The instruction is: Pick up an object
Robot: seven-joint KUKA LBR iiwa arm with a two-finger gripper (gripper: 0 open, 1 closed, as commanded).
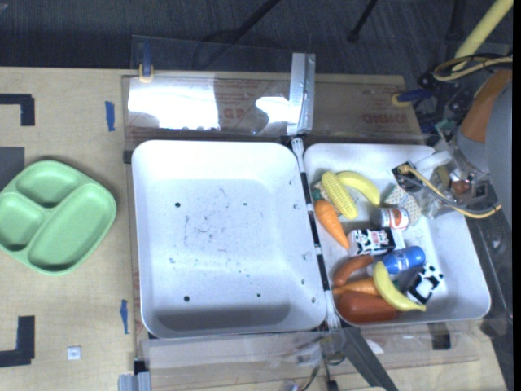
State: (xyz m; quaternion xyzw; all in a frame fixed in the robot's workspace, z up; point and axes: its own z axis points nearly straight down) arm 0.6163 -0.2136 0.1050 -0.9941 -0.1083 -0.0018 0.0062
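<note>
Candidate objects, a carrot (330, 222), corn (338, 195) and a blue bottle (400, 261), lay crowded in the right bin (460, 255). The gripper (440, 184) hovered over that bin's far right corner; its opening could not be determined. Step in hand, as judged: approach. The next move called for selecting one exposed object and descending.

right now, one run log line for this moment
gripper over right bin, far right corner | corn, carrot, blue bottle in right bin | no grasp visible

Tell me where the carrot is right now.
In the camera view, the carrot lies in the right bin near its left wall, just below the corn cob and left of the black-and-white carton.
</note>
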